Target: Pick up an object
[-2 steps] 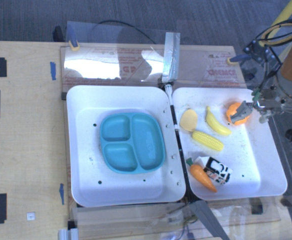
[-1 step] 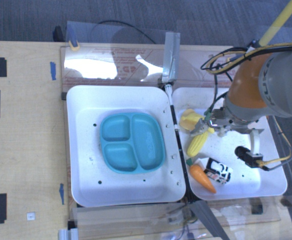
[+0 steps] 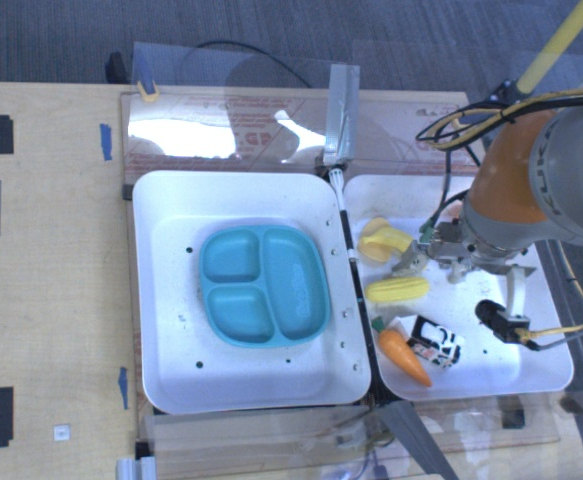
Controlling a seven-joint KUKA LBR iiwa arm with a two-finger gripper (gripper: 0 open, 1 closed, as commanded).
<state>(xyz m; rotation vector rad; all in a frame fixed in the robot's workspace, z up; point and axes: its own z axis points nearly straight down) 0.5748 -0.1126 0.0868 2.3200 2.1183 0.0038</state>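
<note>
White bins side by side on a wooden bench, so here's how it looks. The left bin has a blue divided plate sitting about in the middle, three compartments, nothing in them that I can see.

The right bin is where all the pickable stuff is, bunched up along its left side. At the top there's a lumpy yellow piece. Just below it lies a longer yellow piece, flat and pointing roughly left-right; could be corn or a banana, too blurry to call. Below that there's a carrot, orange with a bit of green at the top end, lying at a slant near the wall between the bins. Right beside the carrot, touching or nearly, is a small black-and-white toy.

The arm comes in from the right, orange band showing, and hangs over the upper part of the right bin. The gripper points left and sits low in the gap between the two yellow pieces, just beside both. Honestly I can't tell whether the claw is wide or narrow from this angle, and I don't see anything clearly held in it. All four things look like they're resting on the bin floor.

Black and yellow cables loop above the arm.
</note>
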